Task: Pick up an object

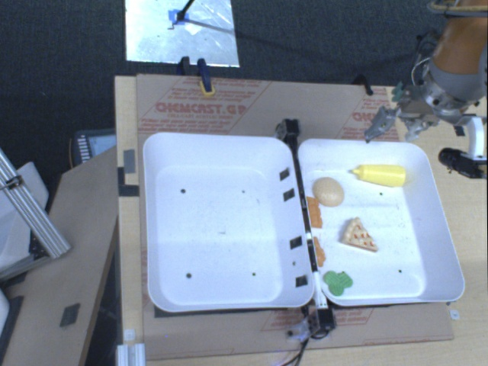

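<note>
While the gripper (393, 126) hangs w/ fingers spread and nothing between them, just past the far edge of the right bin (442, 227), the yellow bottle (379, 174) is the closest pick, lying just inside that edge, a bit toward the near side from the claw. Its long axis runs approx. parallel to the far edge, cap toward the divider. Beige ball (329, 191), pizza slice (358, 235) and green piece (337, 282) sit progressively nearer the front edge, so farther off.
</note>
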Controlling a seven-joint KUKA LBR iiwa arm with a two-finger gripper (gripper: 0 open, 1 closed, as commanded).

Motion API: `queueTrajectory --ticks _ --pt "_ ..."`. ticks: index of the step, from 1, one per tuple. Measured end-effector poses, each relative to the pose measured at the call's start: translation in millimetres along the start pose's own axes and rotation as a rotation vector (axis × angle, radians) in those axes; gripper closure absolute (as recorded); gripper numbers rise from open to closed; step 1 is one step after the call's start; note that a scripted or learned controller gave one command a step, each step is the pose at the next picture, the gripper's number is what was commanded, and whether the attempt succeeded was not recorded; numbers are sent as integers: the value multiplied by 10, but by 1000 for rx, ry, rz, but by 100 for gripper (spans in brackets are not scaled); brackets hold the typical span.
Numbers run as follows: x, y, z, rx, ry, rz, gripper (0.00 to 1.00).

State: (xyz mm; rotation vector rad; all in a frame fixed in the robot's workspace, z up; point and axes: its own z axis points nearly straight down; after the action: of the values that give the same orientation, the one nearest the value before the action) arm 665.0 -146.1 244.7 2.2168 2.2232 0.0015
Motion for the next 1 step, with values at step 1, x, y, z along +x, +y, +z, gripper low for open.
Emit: queueTrajectory --ticks 1 --pt "2 10 -116 -4 -1 -3 100"
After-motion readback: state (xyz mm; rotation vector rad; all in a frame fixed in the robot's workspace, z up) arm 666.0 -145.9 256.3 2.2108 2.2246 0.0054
